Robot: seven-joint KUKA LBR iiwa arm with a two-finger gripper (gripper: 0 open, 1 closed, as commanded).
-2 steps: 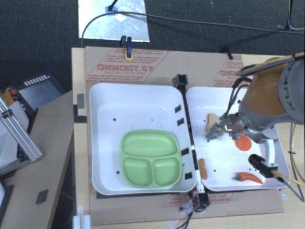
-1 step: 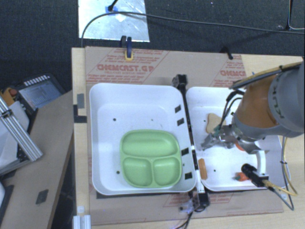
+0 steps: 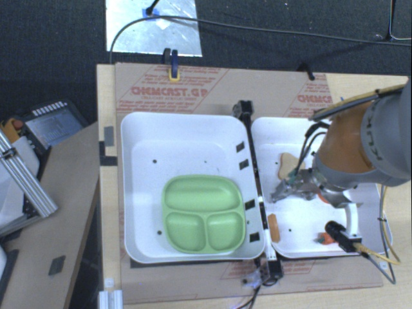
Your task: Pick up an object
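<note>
Tan and bread-like, a chunk [image 3: 286, 165] lies by the left wall of the right-hand bin [image 3: 283, 129], just beside the gripper [image 3: 281, 192]. I cannot tell whether the gripper is closed. Nothing looks lifted, so the pick is not yet done.

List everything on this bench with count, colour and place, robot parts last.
left bin: one, white, on the cardboard
right bin: one, white, beside the left bin
divided plate: one, green, front of left bin
flat piece: one, tan, right bin, just behind the end effector
short stick: one, orange-brown, right bin's front left edge
small item: one, orange-red, right bin's front
cardboard: one sheet, brown, under both bins
clamp: one, yellow and black, cardboard's back edge
arm: one, grey and orange, over right bin
end effector: one, metallic, low in right bin
</note>
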